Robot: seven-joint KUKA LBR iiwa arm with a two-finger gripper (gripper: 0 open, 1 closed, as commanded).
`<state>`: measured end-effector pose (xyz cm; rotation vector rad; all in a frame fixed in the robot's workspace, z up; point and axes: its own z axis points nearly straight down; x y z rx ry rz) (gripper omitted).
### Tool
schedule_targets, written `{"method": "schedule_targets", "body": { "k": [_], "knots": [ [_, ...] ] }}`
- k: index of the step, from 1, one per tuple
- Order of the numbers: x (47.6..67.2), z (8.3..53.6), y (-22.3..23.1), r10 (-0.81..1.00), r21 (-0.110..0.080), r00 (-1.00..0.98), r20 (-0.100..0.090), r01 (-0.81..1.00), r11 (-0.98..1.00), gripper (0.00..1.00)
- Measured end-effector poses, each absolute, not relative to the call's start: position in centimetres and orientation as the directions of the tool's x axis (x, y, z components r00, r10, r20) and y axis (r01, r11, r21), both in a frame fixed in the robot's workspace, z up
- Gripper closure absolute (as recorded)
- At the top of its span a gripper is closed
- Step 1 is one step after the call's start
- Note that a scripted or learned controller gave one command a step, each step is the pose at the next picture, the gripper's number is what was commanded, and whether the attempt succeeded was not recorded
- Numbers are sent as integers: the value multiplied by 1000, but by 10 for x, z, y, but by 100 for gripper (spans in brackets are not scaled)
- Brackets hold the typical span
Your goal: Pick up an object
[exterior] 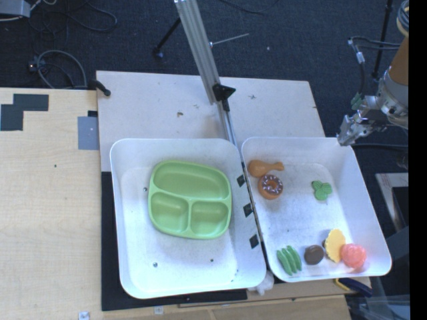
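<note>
Nearest us, at five o'clock in the right bin (365, 199), we see a pink ball (353, 255) half-covering a yellow piece (334, 241). At two o'clock the gripper (349, 131) hangs beyond the rim, its grasp unreadable.

All the small toy foods lie in the right bin (363, 199). At its far left a tan drumstick (265, 168) lies on its side, and a chocolate doughnut (270, 187) with sprinkles lies flat, touching it on the near side. A small green leafy piece (321, 191) sits alone toward the right wall. Along the near edge runs a row: green bean pods (289, 259) at the left, then a dark brown round piece (313, 254), a yellow piece (333, 243) and a pink-red berry (353, 255), the last three pressed close together
</note>
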<state>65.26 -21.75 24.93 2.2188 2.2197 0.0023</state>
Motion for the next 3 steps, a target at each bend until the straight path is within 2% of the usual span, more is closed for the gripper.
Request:
{"method": "schedule_targets", "body": {
  "k": [3],
  "knots": [
    [612, 235, -57, 1000, -4, -5, 3, 1000, 5, 100]
  ]
}}
